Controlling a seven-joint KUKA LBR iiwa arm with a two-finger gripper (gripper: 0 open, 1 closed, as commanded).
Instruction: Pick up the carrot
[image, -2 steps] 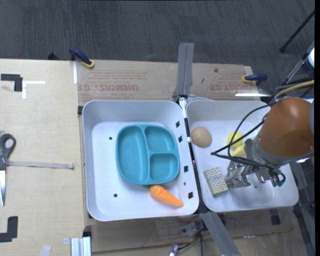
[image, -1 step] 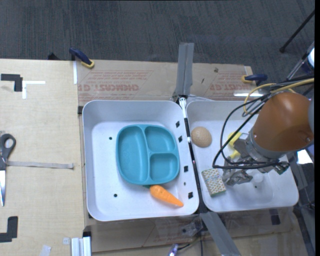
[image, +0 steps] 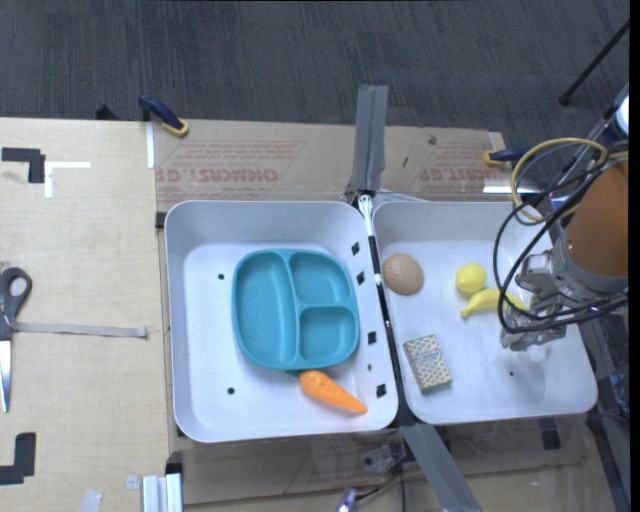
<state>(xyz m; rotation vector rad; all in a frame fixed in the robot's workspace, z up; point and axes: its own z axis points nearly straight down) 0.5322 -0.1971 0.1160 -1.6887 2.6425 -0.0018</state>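
1. My pincer (image: 527, 342) hangs over the right bin (image: 560, 400), near its right wall. I cannot tell from this slanted view how it is set, and nothing shows in it.
2. The carrot (image: 332, 392) lies in the left bin (image: 190, 330), at the front, its thick end just below the lower edge of the teal tray (image: 296, 308), close enough that I cannot tell whether they touch. It is well apart from me, across the divider between the bins.
3. Risk one: reaching over, I could clip the divider or the bin rim if I travel too low.
4. Risk two: the carrot lies at a slant and tapers, so a badly turned pincer may squeeze it out sideways or catch the tray's edge.
5. Risk three: in my own bin the egg (image: 403, 273), lemon (image: 471, 278), banana (image: 487, 300) and small box (image: 428, 361) sit near; a careless start could knock them.
6. Surface: white bins on a pale wooden bench (image: 80, 250), cardboard (image: 260, 160) behind, scissors (image: 10, 320) at the far left edge, dark floor beyond.
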